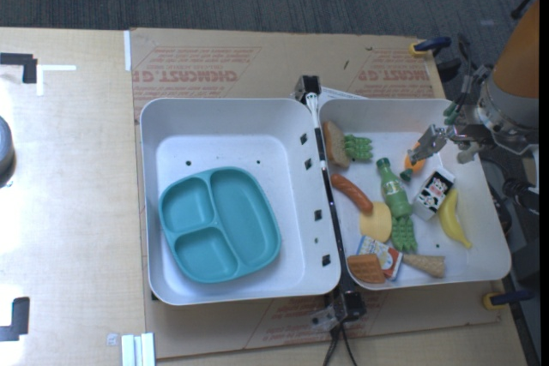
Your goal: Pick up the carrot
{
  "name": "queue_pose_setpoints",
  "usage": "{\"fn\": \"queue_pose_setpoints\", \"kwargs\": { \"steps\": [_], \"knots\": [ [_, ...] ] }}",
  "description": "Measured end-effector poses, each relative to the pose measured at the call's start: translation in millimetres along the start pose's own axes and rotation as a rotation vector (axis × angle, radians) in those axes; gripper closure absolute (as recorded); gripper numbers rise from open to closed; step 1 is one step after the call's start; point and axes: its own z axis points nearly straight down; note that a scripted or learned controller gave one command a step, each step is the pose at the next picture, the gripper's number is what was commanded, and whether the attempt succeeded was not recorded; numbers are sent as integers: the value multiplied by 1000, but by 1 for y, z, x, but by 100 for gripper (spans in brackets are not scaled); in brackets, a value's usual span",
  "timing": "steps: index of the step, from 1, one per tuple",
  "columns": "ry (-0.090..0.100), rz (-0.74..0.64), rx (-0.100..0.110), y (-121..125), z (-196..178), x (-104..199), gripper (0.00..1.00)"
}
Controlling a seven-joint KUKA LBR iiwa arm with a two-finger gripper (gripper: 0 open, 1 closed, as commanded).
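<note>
carrot at the gripper's tip, grasp not confirmed

location. the carrot point(418, 158) sits in the upper right part of the right bin point(497, 257), a small orange piece with a green tuft at its lower end, lying at a slant. it is directly at the tip of the gripper point(429, 141), which reaches in from the right. just beside it, lower right, is a small black-and-white carton point(434, 192); a banana point(452, 219) lies below that. a green bottle point(395, 189) is to its lower left, a little apart.

claw state. the metal fingers are seen from above at a slant and merge with the carrot's upper end. whether they are spread, closed, or closed on the carrot cannot be told. whether the carrot is lifted or resting on the bin floor cannot be told either.

handling, by judgement. it appears to be a toy carrot, like the other play food here: light, stiff, not fragile. the surface looks smooth, so it is probably somewhat slippery, and the tapered body would tend to squeeze out of a pinch placed near the narrow end. the best hold would be across the thicker orange mid-body, fingers square to its long axis, avoiding the green tuft.

risks. the carton is close enough that a finger could nudge it. the bin wall on the right leaves limited room for approach.

other. the left bin point(154, 141) holds a teal divided plate point(220, 224), well apart from the work.
</note>
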Motion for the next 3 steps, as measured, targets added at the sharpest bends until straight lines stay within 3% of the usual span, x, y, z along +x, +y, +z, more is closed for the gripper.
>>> {"fn": "queue_pose_setpoints", "kwargs": {
  "steps": [1, 2, 3],
  "knots": [
    [1, 166, 4, 26, 124, -30, 0],
    [14, 412, 4, 62, 130, -47, 0],
    [6, 402, 3, 62, 121, -49, 100]
  ]
}}
